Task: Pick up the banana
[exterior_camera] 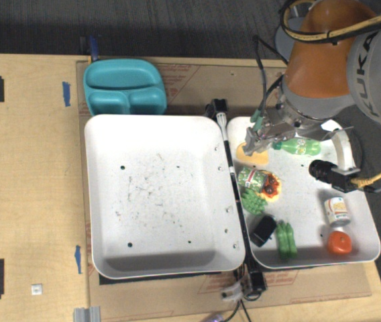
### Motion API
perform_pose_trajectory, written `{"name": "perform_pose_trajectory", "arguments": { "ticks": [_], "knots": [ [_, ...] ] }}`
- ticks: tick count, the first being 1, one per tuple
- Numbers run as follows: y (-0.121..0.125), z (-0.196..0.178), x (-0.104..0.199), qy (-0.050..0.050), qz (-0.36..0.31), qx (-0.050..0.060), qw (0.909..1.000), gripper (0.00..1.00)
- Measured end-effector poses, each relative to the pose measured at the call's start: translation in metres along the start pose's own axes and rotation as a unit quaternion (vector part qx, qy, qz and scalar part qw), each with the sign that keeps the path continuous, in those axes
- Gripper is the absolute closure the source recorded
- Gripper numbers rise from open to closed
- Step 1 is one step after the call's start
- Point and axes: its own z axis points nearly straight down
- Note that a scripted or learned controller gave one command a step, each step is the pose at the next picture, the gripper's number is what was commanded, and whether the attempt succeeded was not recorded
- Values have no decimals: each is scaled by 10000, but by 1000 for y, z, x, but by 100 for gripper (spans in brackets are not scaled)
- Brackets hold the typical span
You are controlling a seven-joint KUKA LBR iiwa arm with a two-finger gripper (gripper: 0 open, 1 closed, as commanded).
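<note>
Banana point(255, 157) is lying in the right bin point(365, 233) just at 6 o'clock of the gripper point(256, 139), whose jaw state I cannot tell.

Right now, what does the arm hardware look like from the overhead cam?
A bulky grey KUKA arm with a rounded orange band above the wrist and part of black "KUKA" lettering on its grey shell. Yellow and black cables loop over the orange section. Below sits a metallic grey two-finger gripper with small green parts.
</note>
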Motion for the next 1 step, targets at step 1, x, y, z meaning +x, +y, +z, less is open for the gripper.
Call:
{"name": "perform_pose_trajectory", "arguments": {
  "ticks": [1],
  "knots": [
    [0, 0, 0, 1, -1, 1, 10000, 0]
  ]
}}
